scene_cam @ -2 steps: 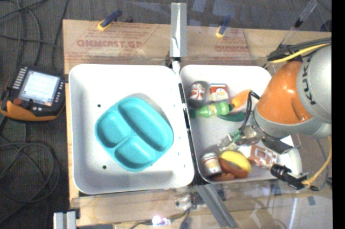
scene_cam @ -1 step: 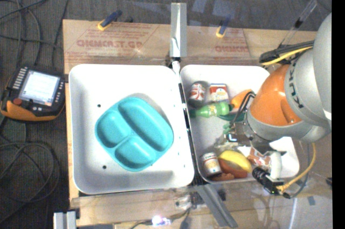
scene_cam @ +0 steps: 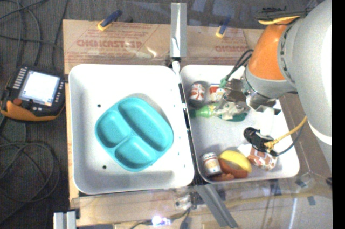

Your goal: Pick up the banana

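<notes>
The pincer point(scene_cam: 235, 101) hangs over the right bin's point(scene_cam: 294, 168) clutter; I cannot tell its state. The banana point(scene_cam: 235, 162) lies well apart, wedged by a can point(scene_cam: 211, 164), inviting a wrong grab.

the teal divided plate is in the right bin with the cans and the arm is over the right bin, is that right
Not quite. The camera view shows the teal divided plate lying in the left bin, by itself. The cans are in the right bin, and the arm does reach over that bin.
</notes>
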Robot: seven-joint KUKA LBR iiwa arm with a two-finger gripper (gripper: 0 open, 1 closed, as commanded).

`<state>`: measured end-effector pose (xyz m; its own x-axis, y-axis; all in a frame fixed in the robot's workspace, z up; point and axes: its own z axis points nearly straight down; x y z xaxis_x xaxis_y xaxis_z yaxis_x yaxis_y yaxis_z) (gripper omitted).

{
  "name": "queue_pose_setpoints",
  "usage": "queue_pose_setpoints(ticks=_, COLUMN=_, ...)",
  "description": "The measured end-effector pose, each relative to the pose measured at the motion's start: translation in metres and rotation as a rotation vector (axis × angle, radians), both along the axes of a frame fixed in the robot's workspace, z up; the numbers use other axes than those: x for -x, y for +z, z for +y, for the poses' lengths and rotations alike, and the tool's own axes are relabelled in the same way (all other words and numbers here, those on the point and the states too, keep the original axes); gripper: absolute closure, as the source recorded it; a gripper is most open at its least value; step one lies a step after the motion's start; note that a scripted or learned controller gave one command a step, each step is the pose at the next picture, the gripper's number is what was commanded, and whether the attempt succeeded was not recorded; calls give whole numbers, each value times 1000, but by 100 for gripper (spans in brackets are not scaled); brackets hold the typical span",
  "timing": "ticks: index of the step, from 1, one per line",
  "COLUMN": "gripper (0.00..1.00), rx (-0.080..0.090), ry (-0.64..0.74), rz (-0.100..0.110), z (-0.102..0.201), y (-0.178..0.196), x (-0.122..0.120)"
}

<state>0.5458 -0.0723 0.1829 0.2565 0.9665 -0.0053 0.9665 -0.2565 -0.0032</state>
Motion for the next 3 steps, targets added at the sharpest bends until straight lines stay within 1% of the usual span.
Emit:
queue_pose_setpoints(ticks=1, gripper=0, rx=-1, ry=0, rz=0, z=0, y=0, x=0)
queue_pose_setpoints(ticks=2, gripper=0, rx=-4, ry=226, rz=2, z=-66, y=-43, x=63)
queue_pose_setpoints(ticks=3, gripper=0, rx=2, ry=429, rz=-12, z=-48, y=-94, x=59)
